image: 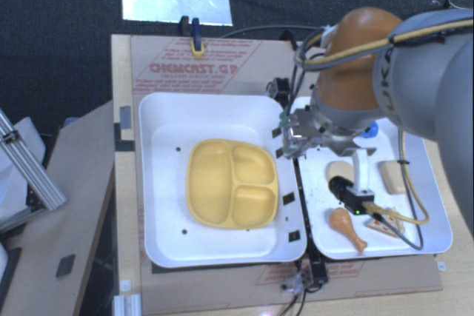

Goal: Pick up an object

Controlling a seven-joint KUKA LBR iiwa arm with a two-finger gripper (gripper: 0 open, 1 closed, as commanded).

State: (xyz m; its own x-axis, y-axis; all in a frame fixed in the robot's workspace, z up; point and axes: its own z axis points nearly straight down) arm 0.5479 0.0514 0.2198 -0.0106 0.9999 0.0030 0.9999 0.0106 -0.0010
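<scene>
My gripper hangs under the orange-banded wrist, over the wall between the two bins, near their far half. The right bin holds a tan toy drumstick near its front. Next to the drumstick is an orange-brown wedge. A pale beige block lies toward the right side, and a pale rounded piece sits close to the arm. A small blue thing peeks out from behind the wrist. I see nothing held in the gripper.
The left bin holds a yellow divided plate in its middle. Black clips sit along the wall between the bins. The bulky arm covers the far part of the right bin.
</scene>
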